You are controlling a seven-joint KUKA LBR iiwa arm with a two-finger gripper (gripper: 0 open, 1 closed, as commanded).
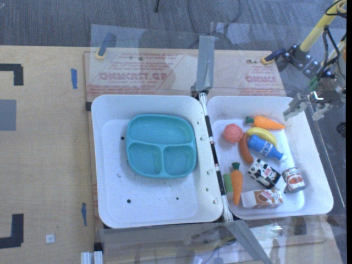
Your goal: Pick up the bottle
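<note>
Located pincer [314, 100] at the far right rim of the right bin [320, 176], hanging just over the bin's edge, clear of all contents. Cannot tell whether the pincer stands apart or together: too small and cluttered at that spot. Saw nothing held in it. Found the bottle [265, 146], blue with a white label, lying on its side on the right bin's floor, left of the pincer and below it in the view, well apart from it. Found a yellow banana [263, 135] touching the bottle on the side towards the pincer, and an orange carrot [268, 122] just beyond that, the nearest item to the pincer yet still apart from it. Noted a pink ball [232, 132] further left of the pincer than the bottle, and a brown sausage [245, 149] against the bottle's left end. Noted, lower in the view than the bottle and further from the pincer: a black-and-white carton [263, 173], a small can [294, 179] lying tilted, a second carrot [236, 183] with a green piece [227, 181] beside it, and a flat box [263, 198] near the front wall. Recorded the left bin [104, 147] far to the pincer's left, adjoining the right bin, with a teal divided plate [161, 146] lying flat in it. Recorded both bins resting on the pale wooden worktop [44, 147], extending leftward well away from the pincer.
</note>
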